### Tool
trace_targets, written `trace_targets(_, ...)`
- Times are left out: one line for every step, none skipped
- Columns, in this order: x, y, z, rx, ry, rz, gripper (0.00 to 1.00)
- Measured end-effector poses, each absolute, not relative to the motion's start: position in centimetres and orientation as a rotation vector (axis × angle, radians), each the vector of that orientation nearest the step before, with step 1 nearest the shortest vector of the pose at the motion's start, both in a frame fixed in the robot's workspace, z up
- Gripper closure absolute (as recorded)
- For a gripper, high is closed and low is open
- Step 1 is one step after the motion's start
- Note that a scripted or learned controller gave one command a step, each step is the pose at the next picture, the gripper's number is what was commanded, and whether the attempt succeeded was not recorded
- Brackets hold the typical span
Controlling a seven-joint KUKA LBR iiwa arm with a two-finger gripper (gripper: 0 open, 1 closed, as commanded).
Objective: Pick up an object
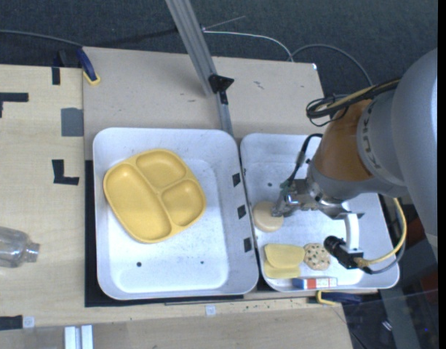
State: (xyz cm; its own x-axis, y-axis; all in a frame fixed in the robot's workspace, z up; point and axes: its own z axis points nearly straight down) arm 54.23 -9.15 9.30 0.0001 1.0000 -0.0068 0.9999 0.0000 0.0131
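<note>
A round beige disc-like object [265, 217] lies in the right bin [277, 158], near its left wall. My gripper [283, 206] hangs right beside it, touching or nearly touching its upper right edge. A pale yellow block [281, 259] and a small chocolate-chip cookie [316, 256] lie near the front of the same bin. A thin red and white item [310, 283] rests along the front rim. The grey arm with its orange band [346, 147] covers the bin's right half.
The left bin [164, 267] holds a yellow divided plate [154, 193]. A metal pole [195, 38] slants in from the top to the bins' back edge. A clear plastic bottle [10, 246] lies on the bench at the far left. Cables loop behind the arm.
</note>
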Motion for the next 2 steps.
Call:
trace_targets(48.71, -9.36, 9.80, 2.225, 2.220, -0.004, 1.00)
trace_targets(48.51, -9.11, 8.98, 2.222, 2.221, -0.002, 1.00)
